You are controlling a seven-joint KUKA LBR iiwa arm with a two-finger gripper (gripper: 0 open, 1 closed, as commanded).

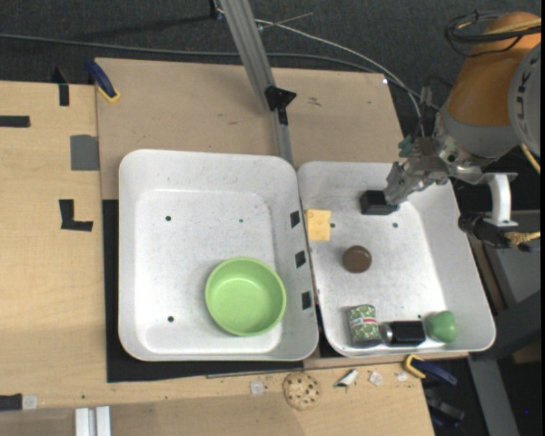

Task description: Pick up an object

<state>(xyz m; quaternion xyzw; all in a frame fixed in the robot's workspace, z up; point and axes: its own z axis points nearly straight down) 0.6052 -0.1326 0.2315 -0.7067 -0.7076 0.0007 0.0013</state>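
Observation:
My gripper hangs over the back part of the right bin, its dark tip close to the bin floor. No object shows between its fingers. In that bin lie a yellow block at the left wall, a brown round piece in the middle, and, along the front wall, a small green-and-white can, a black object and a green object. The brown piece sits in front of the gripper and a little to its left.
The left bin holds a green bowl near its front right. A metal pole slants down to the gap between the bins. A cookie-like disc and small scraps lie on the bench in front.

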